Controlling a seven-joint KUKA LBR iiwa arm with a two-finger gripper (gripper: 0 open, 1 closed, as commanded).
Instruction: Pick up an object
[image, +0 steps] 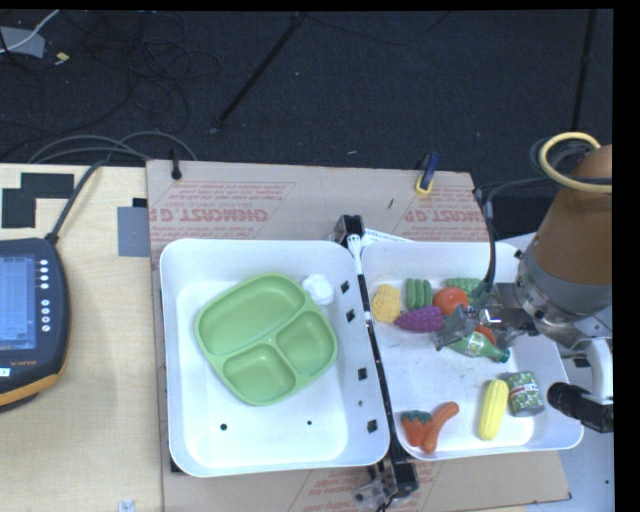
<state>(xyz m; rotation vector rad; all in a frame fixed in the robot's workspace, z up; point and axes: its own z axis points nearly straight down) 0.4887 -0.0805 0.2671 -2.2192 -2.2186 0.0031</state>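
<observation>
– Where's the end effector (467, 330)?

– Low in the right bin (540, 440), over a cluster of toy food. Whether its fingers are open or closed, I cannot tell.

– What's near it?

– A green toy (480, 347) lies just under it, a purple grape bunch (420, 319) just beside it on the far side from the arm, a red tomato (451, 298) right behind it.

– And farther off?

– A yellow corn cob (491, 408) nearer the camera; the green divided plate (265, 338) well apart in the left bin (185, 400).

Bare floor (455, 385) between toy clusters
</observation>
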